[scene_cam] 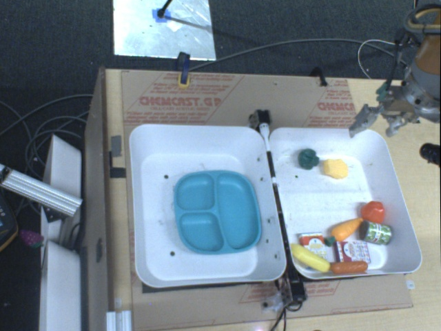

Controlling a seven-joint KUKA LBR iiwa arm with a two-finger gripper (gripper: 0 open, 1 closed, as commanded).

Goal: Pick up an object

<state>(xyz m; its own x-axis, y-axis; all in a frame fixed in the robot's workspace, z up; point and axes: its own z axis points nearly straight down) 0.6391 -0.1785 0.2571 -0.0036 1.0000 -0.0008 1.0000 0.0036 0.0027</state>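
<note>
The right bin (386, 164) holds toy food. A dark green lump (308, 158) and a pale yellow piece (335, 168) lie near its back. Toward the front right sit a red tomato (373, 211), a green can (377, 233), an orange carrot (346, 228), a yellow banana (309, 258), a small red box (313, 241), a red-and-white carton (355, 252) and a red sausage (348, 267). My gripper (379, 121) hangs above the bin's back right corner, open, its two fingers spread with nothing between them. It is well apart from every object.
The left bin (158, 150) holds a blue divided plate (217, 210). A black clip (261, 119) sits at the back where the two bins meet. Cables run over the brown board (220, 95) behind the bins. A shiny sheet (163, 18) lies on the floor beyond.
</note>
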